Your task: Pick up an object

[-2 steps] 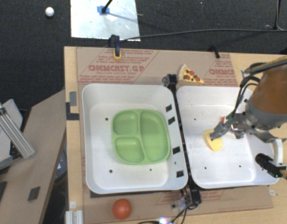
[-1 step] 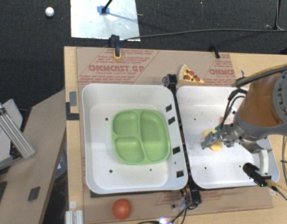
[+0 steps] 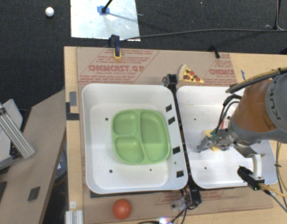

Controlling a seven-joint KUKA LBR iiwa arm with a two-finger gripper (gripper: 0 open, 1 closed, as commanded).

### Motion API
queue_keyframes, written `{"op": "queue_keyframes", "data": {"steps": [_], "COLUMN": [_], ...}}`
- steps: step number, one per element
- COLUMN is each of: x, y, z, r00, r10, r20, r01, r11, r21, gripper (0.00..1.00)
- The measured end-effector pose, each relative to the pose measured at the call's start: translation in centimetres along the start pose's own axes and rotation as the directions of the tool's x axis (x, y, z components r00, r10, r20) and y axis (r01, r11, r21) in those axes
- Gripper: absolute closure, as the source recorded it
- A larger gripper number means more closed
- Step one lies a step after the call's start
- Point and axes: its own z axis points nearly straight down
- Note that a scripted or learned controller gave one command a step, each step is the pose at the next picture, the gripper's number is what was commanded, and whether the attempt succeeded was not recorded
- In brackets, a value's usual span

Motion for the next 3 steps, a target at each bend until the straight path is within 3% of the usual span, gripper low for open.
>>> {"op": "queue_keyframes", "data": {"steps": [1, 3], "x": [0.0, -0.5], "y": [0.1, 1.0], "z": [-1.2, -10.9], "r00": [1.0, 1.0], "r10": [-0.001, -0.003], "r20": [0.001, 0.003], "r01": [0.001, 0.003], "r11": [1.0, 1.0], "r21": [-0.004, -0.008], "gripper": [1.0, 1.0]}}
